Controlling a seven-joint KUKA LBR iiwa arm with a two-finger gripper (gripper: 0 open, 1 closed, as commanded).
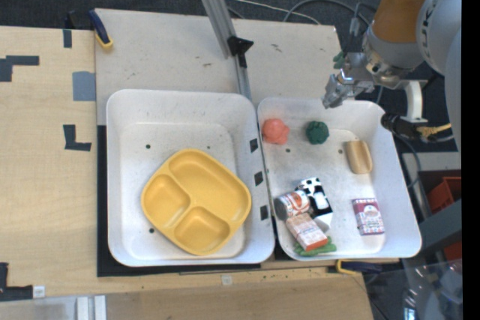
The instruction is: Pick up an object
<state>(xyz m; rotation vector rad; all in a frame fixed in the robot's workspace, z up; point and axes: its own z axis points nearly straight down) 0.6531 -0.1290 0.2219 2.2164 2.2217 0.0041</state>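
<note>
I hold the two-finger gripper (332,98) at the right white bin's (396,161) twelve o'clock rim; I cannot tell its state. The dark green round lump (317,132) sits just at its six o'clock: I'd descend straight, centred.

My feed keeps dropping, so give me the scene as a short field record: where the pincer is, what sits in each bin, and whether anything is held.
pincer: over the far rim of the right bin, nothing seen between its fingers
left bin: yellow divided tray
right bin: red ball, green ball, tan bun-like piece, black-and-white item, small can, red-orange packet, dark red carton
nearest to pincer: green ball
held: nothing visible
</note>
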